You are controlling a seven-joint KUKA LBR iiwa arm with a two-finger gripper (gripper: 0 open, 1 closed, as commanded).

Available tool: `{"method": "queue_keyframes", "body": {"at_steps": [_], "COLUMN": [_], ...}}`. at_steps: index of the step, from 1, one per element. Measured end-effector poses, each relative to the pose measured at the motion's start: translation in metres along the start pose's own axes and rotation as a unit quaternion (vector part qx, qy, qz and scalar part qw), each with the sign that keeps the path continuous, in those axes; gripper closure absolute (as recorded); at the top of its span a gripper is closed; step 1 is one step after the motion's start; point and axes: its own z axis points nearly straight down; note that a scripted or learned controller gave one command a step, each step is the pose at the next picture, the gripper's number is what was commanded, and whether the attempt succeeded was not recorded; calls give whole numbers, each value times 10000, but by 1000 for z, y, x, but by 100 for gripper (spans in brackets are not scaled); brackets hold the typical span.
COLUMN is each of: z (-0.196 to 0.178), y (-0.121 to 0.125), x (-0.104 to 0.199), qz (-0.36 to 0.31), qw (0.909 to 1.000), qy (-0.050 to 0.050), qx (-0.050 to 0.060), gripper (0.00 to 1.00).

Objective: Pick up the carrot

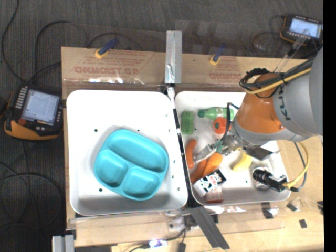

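Down at the right bin's (pixel 278 190) left side, the carrot (pixel 206 165) lies slanted lower-left to upper-right, its upper end beneath the gripper (pixel 219 149), whose grip state cannot be told.

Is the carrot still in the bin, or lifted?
In the bin: the orange carrot lies on the right white bin's floor beside the gripper.
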Motion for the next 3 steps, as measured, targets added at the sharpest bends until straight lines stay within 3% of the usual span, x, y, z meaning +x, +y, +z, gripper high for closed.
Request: {"method": "queue_keyframes", "body": {"at_steps": [1,2,3], "z": [-10,-109,-109], "y": [2,-52,-51], "x": [1,-15,-15], "qz": [0,-967,-972], "qw": [10000,9953,9952], "qy": [20,57,63], "qx": [-15,70,67], "gripper": [100,100,0]}}
